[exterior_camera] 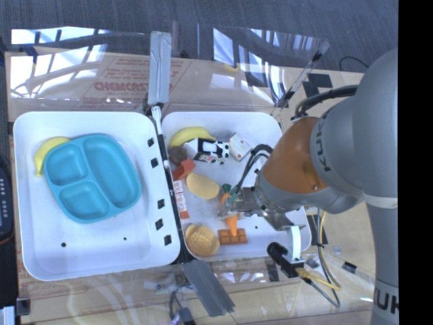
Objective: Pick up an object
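Observation:
The right bin (270,124) holds several toy foods. My gripper (230,203) reaches down into its middle from the arm's orange band (292,164). Directly below the gripper is an orange carrot-like piece (232,222), touching or almost touching it, with a small green bit (226,189) at its upper side. An orange block (232,236) lies just under the carrot. A pale yellow oval (202,185) sits to the gripper's left and a round waffle (201,240) at the lower left. Nothing is clearly between the gripper's tips.
At the right bin's far end lie a yellow banana (191,135), a black-and-white cow (211,152), a white cube (239,147) and brown and red pieces (180,164). The left bin (27,181) holds a blue divided plate (93,177) and another banana (44,152).

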Tool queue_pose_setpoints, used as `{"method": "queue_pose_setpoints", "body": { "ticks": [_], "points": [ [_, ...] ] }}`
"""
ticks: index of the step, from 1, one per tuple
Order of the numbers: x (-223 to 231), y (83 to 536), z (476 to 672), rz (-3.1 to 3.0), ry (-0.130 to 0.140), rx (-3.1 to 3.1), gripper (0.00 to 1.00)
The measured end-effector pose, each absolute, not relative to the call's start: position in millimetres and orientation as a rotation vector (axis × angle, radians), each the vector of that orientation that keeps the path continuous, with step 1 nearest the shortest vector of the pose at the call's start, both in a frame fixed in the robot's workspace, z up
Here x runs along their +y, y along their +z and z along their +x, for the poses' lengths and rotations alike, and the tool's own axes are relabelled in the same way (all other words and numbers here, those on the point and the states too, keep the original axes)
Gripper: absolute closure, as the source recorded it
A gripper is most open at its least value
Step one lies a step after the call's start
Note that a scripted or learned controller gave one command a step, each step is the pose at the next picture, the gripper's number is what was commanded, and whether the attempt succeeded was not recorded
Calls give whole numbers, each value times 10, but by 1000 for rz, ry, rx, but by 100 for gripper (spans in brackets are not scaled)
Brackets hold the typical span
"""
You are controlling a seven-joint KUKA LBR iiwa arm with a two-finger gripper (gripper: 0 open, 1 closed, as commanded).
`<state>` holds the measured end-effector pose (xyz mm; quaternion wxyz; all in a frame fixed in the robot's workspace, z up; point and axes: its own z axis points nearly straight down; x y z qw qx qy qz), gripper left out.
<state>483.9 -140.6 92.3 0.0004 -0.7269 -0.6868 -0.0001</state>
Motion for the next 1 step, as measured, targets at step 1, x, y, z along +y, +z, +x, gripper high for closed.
{"method": "queue_pose_setpoints", "body": {
  "ticks": [1],
  "points": [
    [-618,1940,5092,-2336,-8,-2101,100]
  ]
}}
